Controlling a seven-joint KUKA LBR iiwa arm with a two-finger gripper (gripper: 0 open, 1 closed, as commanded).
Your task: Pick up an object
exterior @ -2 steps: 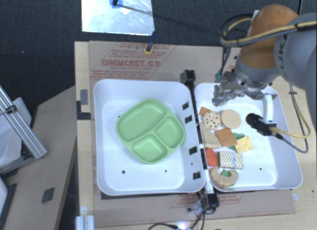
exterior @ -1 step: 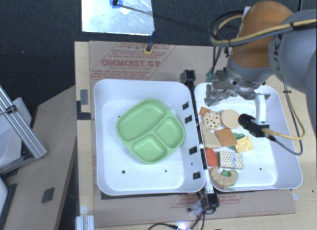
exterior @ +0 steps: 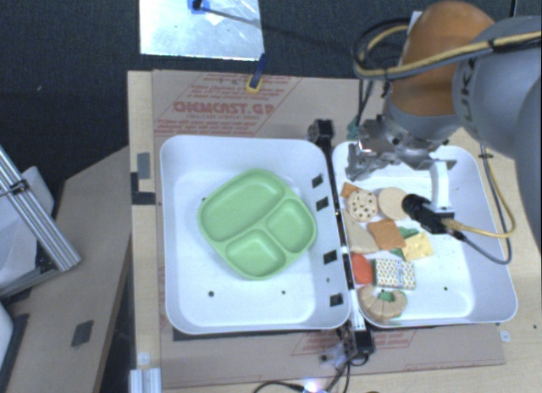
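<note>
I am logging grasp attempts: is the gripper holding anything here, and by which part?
It cannot be told. The gripper hangs over the far left corner of the right shallow white bin, just above the round speckled cookie, and the view shows nothing between its jaws.

The cardboard sheet [exterior: 222,103] under the bins carries red printed letters. They are blurred; the words cannot be read with certainty.

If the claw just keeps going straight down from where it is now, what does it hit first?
Most likely the bare floor of the right bin near its back-left corner, or the round chocolate-chip cookie just in front of the claw. Depth is hard to judge from this slanted view.
</note>
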